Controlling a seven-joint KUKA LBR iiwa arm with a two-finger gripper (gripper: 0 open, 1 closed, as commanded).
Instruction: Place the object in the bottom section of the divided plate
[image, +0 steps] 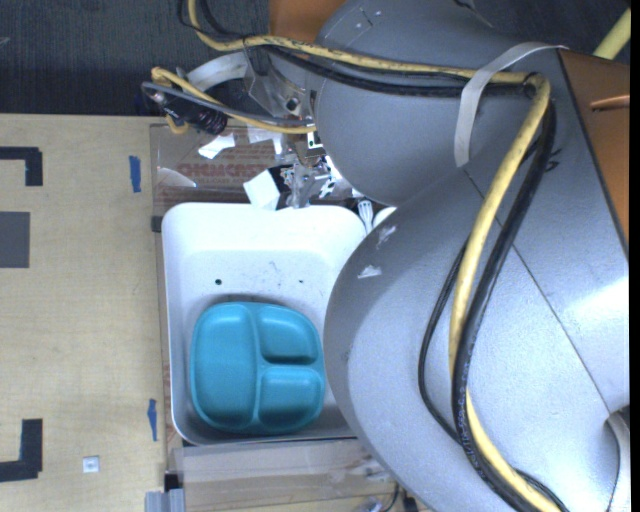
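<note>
Right side of the white bin (215, 235) covered by the grey arm (470, 330), itself cut off at the top, right and bottom edges. Second bin hidden. Right rim of the blue divided plate (255, 368) just beside the arm's bulk. Gripper end near the bin's top edge too cluttered to read.

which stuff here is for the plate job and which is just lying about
For the job:
- blue divided plate
- white bin holding it

Lying about:
- yellow cable along the arm
- blue tape marks on the bench
- black markings on the bench
</note>
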